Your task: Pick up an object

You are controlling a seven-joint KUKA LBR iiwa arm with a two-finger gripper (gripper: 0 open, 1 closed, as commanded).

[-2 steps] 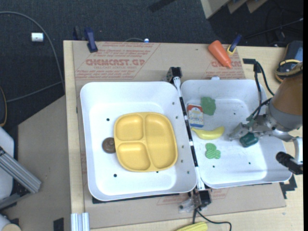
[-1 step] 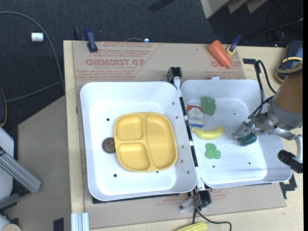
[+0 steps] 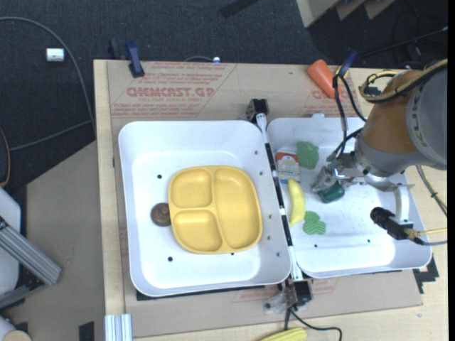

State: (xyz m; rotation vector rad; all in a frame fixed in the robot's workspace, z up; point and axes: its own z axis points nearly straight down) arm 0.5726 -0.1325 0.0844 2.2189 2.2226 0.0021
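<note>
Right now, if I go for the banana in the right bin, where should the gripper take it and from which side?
Grip the banana across its middle, coming straight down. It lies lengthwise along the right bin's left wall, so close the fingers across its narrow width. The wall side looks tight; the green piece sits by its lower end.

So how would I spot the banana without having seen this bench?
Look in the right bin, along its left wall beside the divider between the two bins. The banana lies there lengthwise, below a small carton and above a green piece. It is that bin's one yellow, curved thing.
</note>
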